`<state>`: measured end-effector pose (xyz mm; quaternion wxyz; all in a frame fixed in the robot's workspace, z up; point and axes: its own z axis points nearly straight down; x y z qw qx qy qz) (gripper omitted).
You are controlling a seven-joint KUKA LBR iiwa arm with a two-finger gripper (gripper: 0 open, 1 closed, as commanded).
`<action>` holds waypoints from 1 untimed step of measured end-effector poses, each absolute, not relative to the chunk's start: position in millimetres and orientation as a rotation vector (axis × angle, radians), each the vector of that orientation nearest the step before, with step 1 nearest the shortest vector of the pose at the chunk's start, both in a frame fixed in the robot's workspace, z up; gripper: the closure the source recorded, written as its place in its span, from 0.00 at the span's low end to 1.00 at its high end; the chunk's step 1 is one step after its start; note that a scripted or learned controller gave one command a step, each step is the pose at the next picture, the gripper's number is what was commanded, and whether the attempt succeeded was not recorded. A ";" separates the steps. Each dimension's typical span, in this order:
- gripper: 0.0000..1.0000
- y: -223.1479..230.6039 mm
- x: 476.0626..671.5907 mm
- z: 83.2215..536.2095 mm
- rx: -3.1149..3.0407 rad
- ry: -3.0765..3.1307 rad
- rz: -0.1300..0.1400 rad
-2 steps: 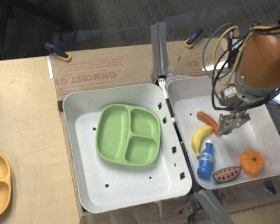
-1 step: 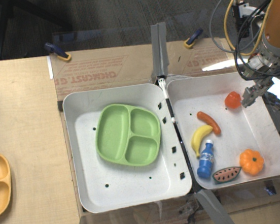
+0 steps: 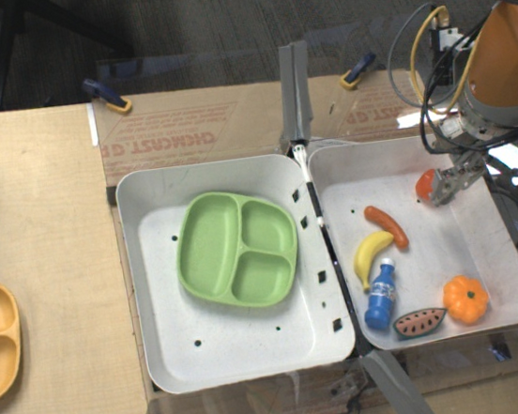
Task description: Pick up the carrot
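- Camera view shows the carrot (image 3: 386, 226) lying slanted in the right bin (image 3: 515, 243), just above the banana (image 3: 371, 256).
- It looks like a toy: light, hard and smooth, so I think it could slip.
- The best place to grab looks like its middle, across the thin way.
- The gripper (image 3: 446, 184) sits up near the bin's back, right beside a small red thing (image 3: 424, 186), apart from the carrot.
- It is small and blurry, so I cannot tell if it is wide or narrow.
- Part of the red thing is hidden, so I cannot name it.
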<state>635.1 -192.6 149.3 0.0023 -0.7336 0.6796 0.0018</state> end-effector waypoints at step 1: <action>1.00 -176.0 646.0 195.4 -2.733 1.536 0.000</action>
